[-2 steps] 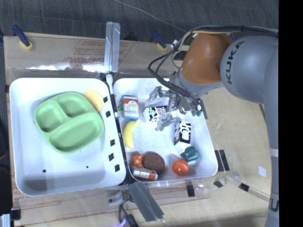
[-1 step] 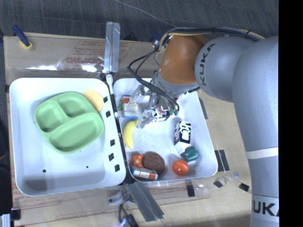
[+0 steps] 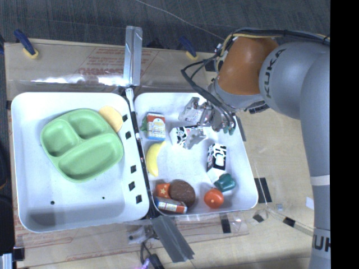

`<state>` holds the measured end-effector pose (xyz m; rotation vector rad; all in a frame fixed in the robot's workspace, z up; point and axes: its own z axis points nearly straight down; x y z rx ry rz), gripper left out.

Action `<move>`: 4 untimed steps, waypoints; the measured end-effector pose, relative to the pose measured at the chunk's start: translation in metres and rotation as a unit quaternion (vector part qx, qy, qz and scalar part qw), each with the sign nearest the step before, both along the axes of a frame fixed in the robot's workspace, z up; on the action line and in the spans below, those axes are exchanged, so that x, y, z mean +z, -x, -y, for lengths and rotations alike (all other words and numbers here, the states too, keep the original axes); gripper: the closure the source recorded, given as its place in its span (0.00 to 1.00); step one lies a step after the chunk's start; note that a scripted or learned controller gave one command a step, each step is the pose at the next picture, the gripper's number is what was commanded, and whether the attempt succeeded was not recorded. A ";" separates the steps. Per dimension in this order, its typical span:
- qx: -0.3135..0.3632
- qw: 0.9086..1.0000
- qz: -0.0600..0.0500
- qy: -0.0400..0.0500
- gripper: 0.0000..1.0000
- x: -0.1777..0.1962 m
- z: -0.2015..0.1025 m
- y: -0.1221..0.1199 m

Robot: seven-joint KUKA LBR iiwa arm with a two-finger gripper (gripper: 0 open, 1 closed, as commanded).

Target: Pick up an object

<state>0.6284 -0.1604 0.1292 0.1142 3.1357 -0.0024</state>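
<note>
Jaws (image 3: 193, 129) over glossy b/w cow figure (image 3: 182, 135).

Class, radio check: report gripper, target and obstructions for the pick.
Gripper low in right bin, over black-and-white carton. Nothing seen held. Second black-and-white carton and banana nearby.

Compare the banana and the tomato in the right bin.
The banana is yellow, long and curved; the tomato is red-orange and round. The banana lies by the bin's left wall, mid-bin; the tomato sits near the lower right corner, against a teal item. Both are in the right bin, away from the gripper.
</note>
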 end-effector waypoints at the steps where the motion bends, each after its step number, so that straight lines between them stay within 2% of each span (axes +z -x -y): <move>1: 0.134 0.991 0.000 0.001 0.00 0.024 0.050 -0.008; 2: 0.228 0.974 -0.002 -0.001 0.00 -0.038 0.042 0.107; 3: 0.264 0.964 -0.002 -0.001 0.00 -0.037 0.049 0.143; 4: 0.269 0.963 0.000 0.000 1.00 -0.027 0.046 0.140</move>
